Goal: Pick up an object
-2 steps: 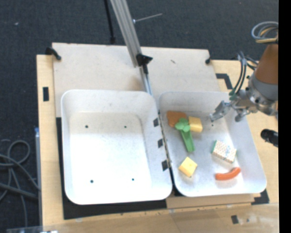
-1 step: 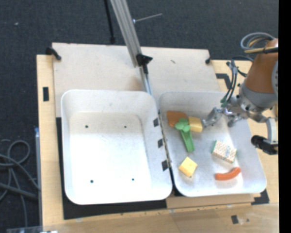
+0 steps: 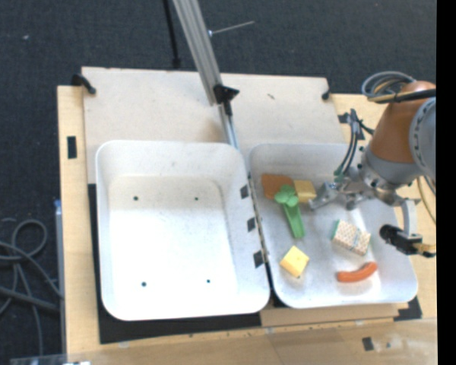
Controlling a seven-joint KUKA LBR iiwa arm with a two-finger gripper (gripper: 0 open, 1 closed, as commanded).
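Observation:
The right bin (image 3: pixel 395 284) holds several small objects. A brown block (image 3: pixel 273 184) and a small yellow block (image 3: pixel 305 189) lie at its upper left, touching a green toy (image 3: pixel 292 213) just below them. A yellow cube (image 3: pixel 294 261) sits near the front left. A pale patterned block (image 3: pixel 351 237) and a red-orange sausage shape (image 3: pixel 356 273) lie toward the front right. My gripper (image 3: pixel 348 198) hangs over the bin's middle, just right of the small yellow block and above the patterned block. It is open, with nothing between its fingers.
The left bin (image 3: pixel 110 158) sits beside the right one, their walls meeting along the centre. A slanted metal pole (image 3: pixel 201 44) rises behind the bins. Cables (image 3: pixel 11 253) lie on the floor at the left. The arm's orange band (image 3: pixel 395 131) is at the right edge.

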